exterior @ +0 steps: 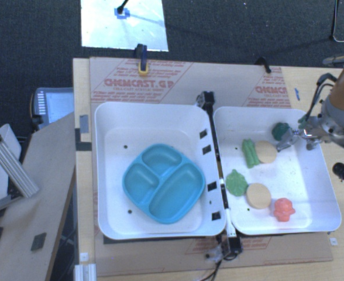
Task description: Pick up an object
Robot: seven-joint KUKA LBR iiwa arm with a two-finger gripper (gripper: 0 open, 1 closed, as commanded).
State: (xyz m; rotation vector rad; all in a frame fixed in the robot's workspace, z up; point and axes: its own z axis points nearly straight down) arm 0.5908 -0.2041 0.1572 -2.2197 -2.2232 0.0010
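Gripper: two-finger metal gripper (296, 137) low in the right white bin (324, 174); finger spread unreadable, nothing visibly held.
Nearest: dark green round toy (280, 131).
Progress: pick apparently not yet made.

The bench is lit evenly and brightly from overhead; glare washes the two white bins (154, 113) and a pale floor sheet (125, 16), while detail is rendered soft.

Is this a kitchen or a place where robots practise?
Most likely a robot test bench in a lab, not a kitchen. A robot arm reaches over two white bins clamped to a board. The bins hold toy food, like a red piece, and a blue divided plate.
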